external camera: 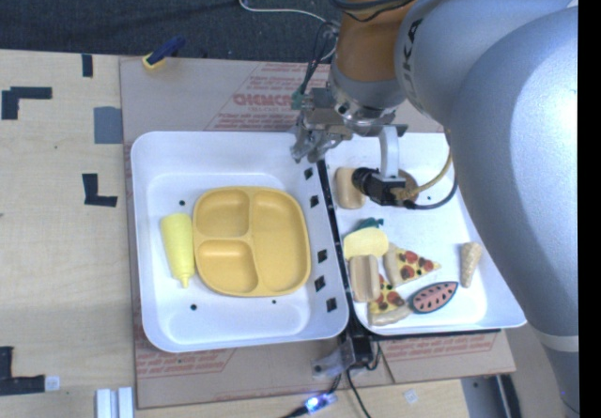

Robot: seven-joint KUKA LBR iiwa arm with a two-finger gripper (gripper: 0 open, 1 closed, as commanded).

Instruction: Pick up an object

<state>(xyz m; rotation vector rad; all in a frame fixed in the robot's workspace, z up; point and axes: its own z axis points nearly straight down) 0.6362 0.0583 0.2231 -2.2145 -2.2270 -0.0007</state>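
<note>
Gripper (pixel 315 139) hangs at the 12 o'clock end of the wall shared by the two bins; whether it is released or clenched cannot be told, and nothing is seen in its grasp. Nearest it, toward 4 o'clock in the right bin (pixel 488 317), lies a tan bun (pixel 347 188), its long axis running 12 to 6. At 6 o'clock from the bun sit a yellow cheese piece (pixel 366 240) and a hot dog (pixel 363 277), which also lies 12 to 6. A pizza slice (pixel 409 264) points its tip toward 3 o'clock, with a watermelon slice (pixel 434 297) just past it. The left bin (pixel 150 219) holds a yellow divided plate (pixel 252 240) and a yellow squeeze bottle (pixel 177 245), nozzle toward 6 o'clock. Red print on the cardboard (pixel 216 92) covering the tabletop (pixel 56 247) is too blurred to read.
</note>
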